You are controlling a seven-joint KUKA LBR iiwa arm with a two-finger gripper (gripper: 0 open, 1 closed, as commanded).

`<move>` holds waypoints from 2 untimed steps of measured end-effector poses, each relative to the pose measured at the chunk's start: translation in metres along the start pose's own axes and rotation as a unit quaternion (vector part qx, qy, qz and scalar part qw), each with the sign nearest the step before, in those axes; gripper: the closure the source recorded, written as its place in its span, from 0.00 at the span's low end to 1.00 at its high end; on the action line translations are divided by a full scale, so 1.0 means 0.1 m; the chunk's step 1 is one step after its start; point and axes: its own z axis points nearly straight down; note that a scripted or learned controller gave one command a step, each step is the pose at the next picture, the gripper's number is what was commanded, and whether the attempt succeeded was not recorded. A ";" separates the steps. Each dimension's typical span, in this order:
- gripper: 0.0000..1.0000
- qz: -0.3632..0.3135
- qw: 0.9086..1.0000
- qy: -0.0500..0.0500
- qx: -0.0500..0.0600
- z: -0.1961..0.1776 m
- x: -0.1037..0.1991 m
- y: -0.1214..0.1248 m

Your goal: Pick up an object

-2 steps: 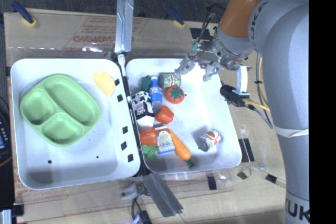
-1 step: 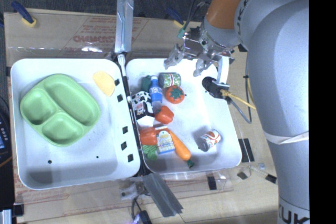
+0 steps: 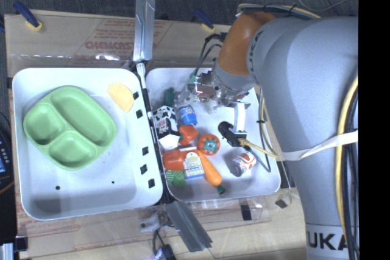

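Two white bins (image 3: pixel 36 192); jaws (image 3: pixel 204 91) low over the right bin's toys (image 3: pixel 195 155).

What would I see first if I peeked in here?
Probably the big grey robot arm with its orange band, reaching over the right bin. Below it lies a colourful heap of toys, like an orange carrot. In the left bin sits a green divided plate beside a yellow piece.

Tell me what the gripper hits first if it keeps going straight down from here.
Likely the right bin's bare white floor near its back wall; the gripper sits just above and right of the small blue bottle. Depth is unclear from this slanted view.
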 end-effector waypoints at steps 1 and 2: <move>0.00 0.185 0.983 0.000 0.004 0.00 0.15 -0.56; 1.00 0.183 0.983 0.001 0.006 -0.09 0.15 -0.56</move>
